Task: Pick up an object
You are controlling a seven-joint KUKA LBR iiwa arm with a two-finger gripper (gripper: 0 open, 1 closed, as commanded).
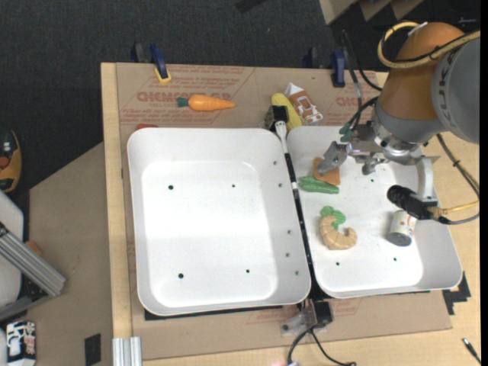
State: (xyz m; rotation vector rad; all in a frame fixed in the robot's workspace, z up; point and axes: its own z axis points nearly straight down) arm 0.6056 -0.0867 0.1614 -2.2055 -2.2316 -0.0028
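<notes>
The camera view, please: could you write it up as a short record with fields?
left bin: white, shallow
right bin: holds a green piece, an orange wedge, a tan curled item and a small grey can on its side
arm: reaches in from the right, over the right bin's far end
gripper: low over the orange wedge; jaws' state unclear
outside the bins: toy carrot on the cardboard behind the left bin; yellow item and small carton behind the seam between the bins
</notes>
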